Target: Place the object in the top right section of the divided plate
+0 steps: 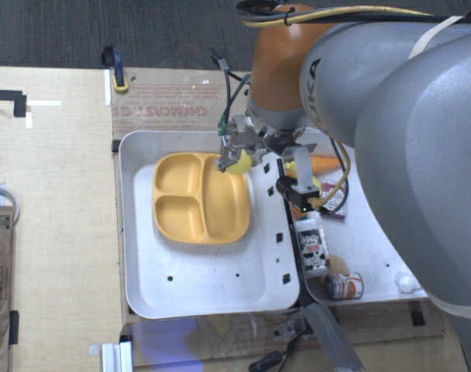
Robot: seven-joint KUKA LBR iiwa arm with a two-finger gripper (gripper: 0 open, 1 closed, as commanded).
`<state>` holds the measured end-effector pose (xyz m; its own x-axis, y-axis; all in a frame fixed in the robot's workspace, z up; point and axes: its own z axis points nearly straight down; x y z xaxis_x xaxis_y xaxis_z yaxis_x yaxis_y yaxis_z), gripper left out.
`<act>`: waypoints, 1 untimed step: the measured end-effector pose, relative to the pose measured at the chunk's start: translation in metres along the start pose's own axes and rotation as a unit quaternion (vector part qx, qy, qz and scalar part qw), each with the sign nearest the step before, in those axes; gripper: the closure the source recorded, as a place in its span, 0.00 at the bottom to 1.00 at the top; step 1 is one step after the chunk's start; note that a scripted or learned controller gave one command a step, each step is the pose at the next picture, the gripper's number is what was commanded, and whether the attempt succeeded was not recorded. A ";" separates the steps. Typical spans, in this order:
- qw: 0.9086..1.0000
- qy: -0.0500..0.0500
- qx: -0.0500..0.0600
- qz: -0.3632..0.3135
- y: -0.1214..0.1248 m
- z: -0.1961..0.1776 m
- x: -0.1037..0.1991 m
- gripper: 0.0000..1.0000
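One arm (390, 107) is occupying the upper right of the view, grey, with one orange band (278, 60) above the wrist; it is reaching in from the right and angling down toward the seam between the bins. Two white bins are sitting side by side: the left bin (197, 285) and the right bin (367, 231), the latter partly covered by the arm. One yellow divided plate (201, 198) is lying in the left bin, showing three sections, two smaller on its left side and one long on its right. In the right bin, one small white bottle (313, 246) with a printed label and one small can (344, 287) are lying near the dividing wall, with one orange object (322, 163) showing beside the wrist. One gripper (234, 155) is hanging over the plate's upper right rim. One small yellow object (237, 163) is sitting directly at the gripper's tip, just over that rim; whether the fingers are clamping it or standing released cannot be told from this view.
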<state>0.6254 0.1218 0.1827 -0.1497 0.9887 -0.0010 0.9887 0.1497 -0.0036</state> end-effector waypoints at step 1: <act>0.999 -0.002 -0.010 -0.034 -0.056 0.084 0.060 1.00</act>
<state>0.5610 0.1731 0.0991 -0.2174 0.9761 -0.0060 0.9759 0.2175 0.0153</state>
